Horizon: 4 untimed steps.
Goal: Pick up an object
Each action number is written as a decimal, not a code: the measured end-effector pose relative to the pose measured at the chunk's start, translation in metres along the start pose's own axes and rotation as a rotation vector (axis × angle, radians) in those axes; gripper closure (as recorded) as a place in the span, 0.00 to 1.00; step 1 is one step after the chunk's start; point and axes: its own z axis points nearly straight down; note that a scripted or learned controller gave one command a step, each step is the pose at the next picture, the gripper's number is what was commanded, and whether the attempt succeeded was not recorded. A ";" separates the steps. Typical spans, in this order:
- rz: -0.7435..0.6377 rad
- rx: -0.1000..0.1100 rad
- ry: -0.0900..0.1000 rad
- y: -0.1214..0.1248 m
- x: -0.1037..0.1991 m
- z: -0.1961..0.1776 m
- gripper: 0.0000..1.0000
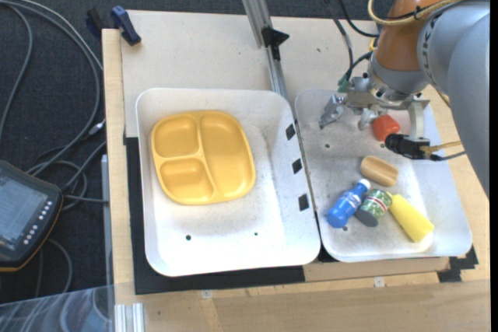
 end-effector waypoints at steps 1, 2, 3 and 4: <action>0.000 -0.009 0.000 0.002 0.000 -0.016 1.00; 0.001 -0.014 -0.002 0.001 -0.003 -0.061 1.00; -0.001 -0.017 -0.002 -0.003 0.004 -0.123 1.00; -0.001 -0.016 -0.003 -0.002 0.004 -0.179 1.00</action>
